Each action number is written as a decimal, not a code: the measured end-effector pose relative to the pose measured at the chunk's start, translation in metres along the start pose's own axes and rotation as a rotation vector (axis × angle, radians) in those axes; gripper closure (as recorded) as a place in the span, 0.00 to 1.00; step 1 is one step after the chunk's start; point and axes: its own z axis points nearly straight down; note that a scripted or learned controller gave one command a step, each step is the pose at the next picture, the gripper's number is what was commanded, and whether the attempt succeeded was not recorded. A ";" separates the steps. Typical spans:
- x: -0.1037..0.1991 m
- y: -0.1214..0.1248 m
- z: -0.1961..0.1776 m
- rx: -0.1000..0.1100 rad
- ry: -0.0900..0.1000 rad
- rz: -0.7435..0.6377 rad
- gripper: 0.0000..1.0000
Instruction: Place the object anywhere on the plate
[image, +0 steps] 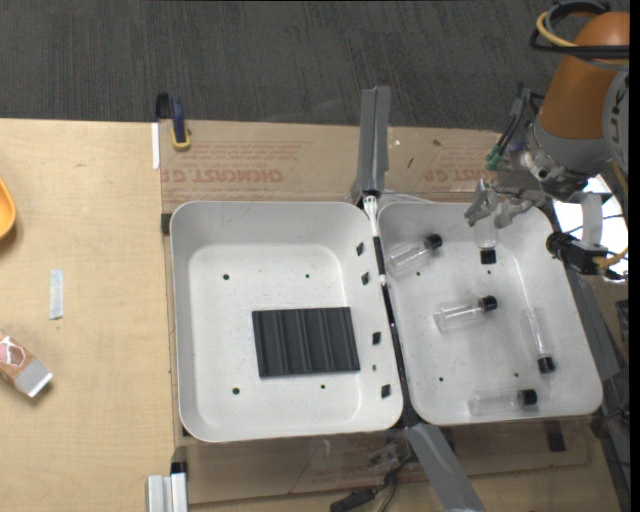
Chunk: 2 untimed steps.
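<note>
The tube (487, 243) you were most likely after sat at the far end of the right bin (578, 330), directly under the gripper (490, 215). Its long axis ran far to near, with the black cap at the near end, pointing toward you. Its far end met the gripper, but you could not tell from this view whether the gripper was clamped on it or merely above it, nor whether the tube was resting on the bin floor or lifted.

By my reading, you had the task barely begun: nothing lay on the dark ribbed plate (305, 340), which sat in the middle of the left bin (200, 300), well apart from the tube and across the wall between the bins. A secure pick, a carry leftward and a release over the plate were all left to do.

Four more capped tubes shared the right bin: one (410, 255) near its far left, one (462, 314) in the middle, one (535, 335) toward the right, one (498, 403) at the near edge.
</note>
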 end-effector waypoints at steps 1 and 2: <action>0.051 -0.068 -0.050 0.000 0.001 -0.142 1.00; 0.143 -0.092 -0.111 -0.001 0.000 -0.128 1.00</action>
